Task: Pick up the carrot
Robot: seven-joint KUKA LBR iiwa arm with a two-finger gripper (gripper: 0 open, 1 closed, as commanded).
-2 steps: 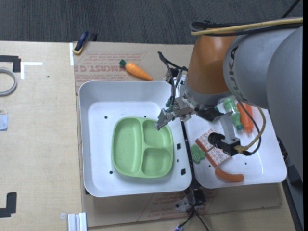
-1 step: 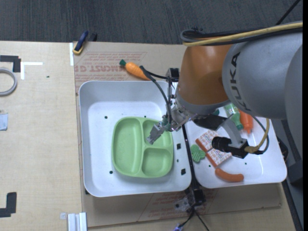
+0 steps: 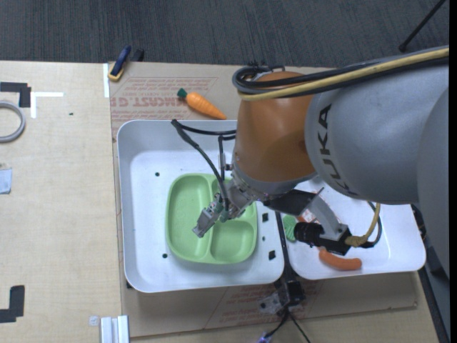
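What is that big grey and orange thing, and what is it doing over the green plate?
That is a robot arm, seen by a camera looking down from above. At its end is a gripper, a kind of hand, hanging over a green divided plate inside a white bin. Nothing can be seen in it. Its job is to pick up the carrot, which lies outside the bin on cardboard. A second white bin beside it holds an orange sausage-shaped toy.

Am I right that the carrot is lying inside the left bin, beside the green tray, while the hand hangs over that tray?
Not quite: the camera view shows the carrot outside the left bin, on the cardboard beyond its far rim. The hand does hang over the green tray.
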